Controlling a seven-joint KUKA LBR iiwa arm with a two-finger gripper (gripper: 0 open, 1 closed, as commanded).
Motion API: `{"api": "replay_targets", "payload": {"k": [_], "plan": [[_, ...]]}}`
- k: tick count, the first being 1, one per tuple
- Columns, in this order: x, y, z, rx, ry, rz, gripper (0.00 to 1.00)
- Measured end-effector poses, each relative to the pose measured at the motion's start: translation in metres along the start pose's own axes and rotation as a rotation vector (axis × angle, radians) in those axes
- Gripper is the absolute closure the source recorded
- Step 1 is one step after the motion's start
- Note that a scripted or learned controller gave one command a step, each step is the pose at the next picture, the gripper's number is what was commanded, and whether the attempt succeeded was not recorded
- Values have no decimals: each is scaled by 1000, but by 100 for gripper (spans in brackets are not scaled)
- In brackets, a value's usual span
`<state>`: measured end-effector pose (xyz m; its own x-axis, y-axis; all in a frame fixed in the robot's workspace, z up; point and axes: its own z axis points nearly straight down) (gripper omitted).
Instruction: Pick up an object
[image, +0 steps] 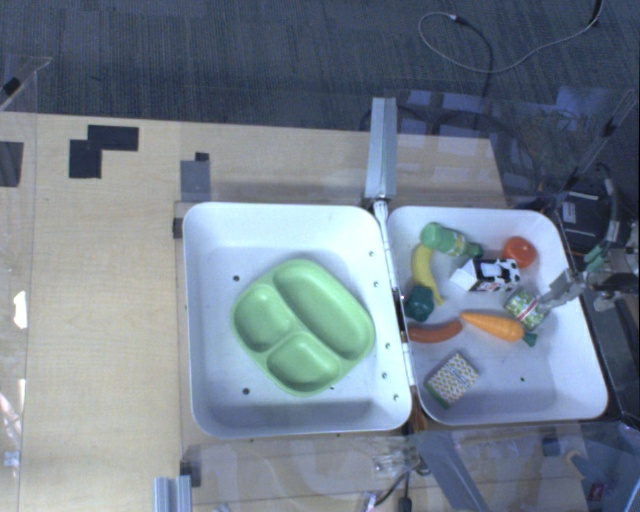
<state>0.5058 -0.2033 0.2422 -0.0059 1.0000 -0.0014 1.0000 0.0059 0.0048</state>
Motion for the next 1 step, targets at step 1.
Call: {"api": "replay_targets", "payload": {"k": [1], "plan": [[7, 31, 152, -5, -1, -83, 0]]}}
